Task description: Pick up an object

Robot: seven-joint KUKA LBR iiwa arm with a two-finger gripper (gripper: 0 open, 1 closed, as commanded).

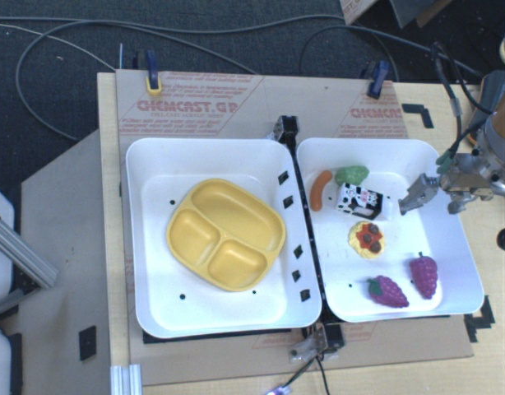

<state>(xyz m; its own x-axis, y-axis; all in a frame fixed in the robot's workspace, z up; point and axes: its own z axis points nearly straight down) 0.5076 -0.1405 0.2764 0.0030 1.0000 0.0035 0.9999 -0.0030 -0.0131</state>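
Two bunches of toy grapes point(387, 291) point(424, 275) lie at the lower right of the right bin point(462, 245), below the gripper point(438, 195), which hovers spread and holding nothing at the bin's right. A cow-patterned block point(358, 199) lies just left of it.

Arm point(495, 113) cut off at right edge; hand point(437, 194) finger state unclear.

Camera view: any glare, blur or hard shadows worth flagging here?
Camera view: even, soft light; the white bins look bright, nearly washed out; the yellow tray casts a faint shadow; the toys are sharp, while the end effector at the right bin's edge looks slightly soft.
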